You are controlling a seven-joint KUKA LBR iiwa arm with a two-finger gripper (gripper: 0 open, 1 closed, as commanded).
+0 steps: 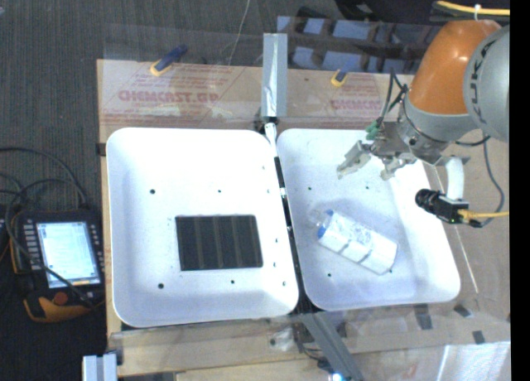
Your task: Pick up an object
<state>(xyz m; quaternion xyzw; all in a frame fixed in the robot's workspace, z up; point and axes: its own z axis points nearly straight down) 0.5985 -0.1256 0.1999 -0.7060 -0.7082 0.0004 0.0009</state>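
A white bottle with a blue cap and blue markings (356, 241) lies on its side in the right bin (431, 288), cap pointing up-left. My gripper (370, 161) hangs above the far part of that bin, its two fingers spread open with nothing between them. It is well apart from the bottle, up and slightly right of it. A dark ribbed rectangular pad (219, 242) lies flat in the middle of the left bin (132, 197).
A metal post (274, 77) stands at the back between the two bins. A handheld control pendant (62, 255) with cables sits on the floor to the left of the bench. Two clamps hold the board behind the bins.
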